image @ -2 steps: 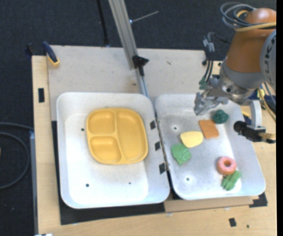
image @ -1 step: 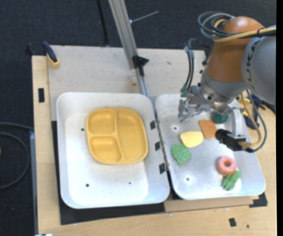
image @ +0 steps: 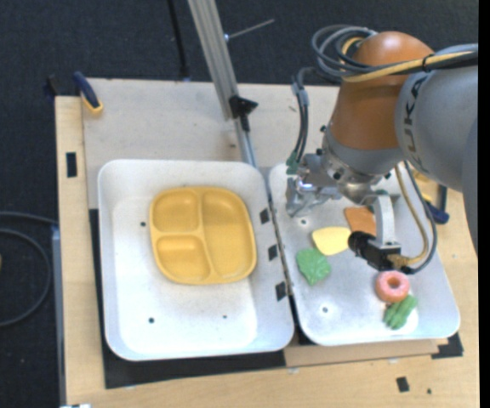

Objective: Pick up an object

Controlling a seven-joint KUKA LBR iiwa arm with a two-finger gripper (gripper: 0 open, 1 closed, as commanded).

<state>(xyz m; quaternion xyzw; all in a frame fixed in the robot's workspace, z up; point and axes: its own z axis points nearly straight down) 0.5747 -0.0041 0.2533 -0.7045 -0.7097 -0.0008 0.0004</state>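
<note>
Tool (image: 300,201) sits low over the far-left corner of the right bin (image: 436,308), under the grey arm (image: 449,117) with its orange band (image: 379,92). You cannot tell from this slant whether it is spread or pressed together, and nothing shows plainly between its tips.

You see the loose objects all in the right bin. Yellow piece (image: 331,241) lies just beside the tool, toward the near side. Orange piece (image: 360,219) sits close on its right, partly under the wrist hardware. Green block (image: 314,267) lies just in front of the yellow piece, near the bin's left wall. Pink ring (image: 392,286) rests toward the near-right, touching or almost touching a green leafy piece (image: 400,311) in front of it.

Left bin (image: 126,313) carries a yellow divided tray (image: 202,234), lying flat, three compartments up.

Desk (image: 143,117) carries both bins side by side. A metal pole (image: 215,49) rises behind them.
</note>
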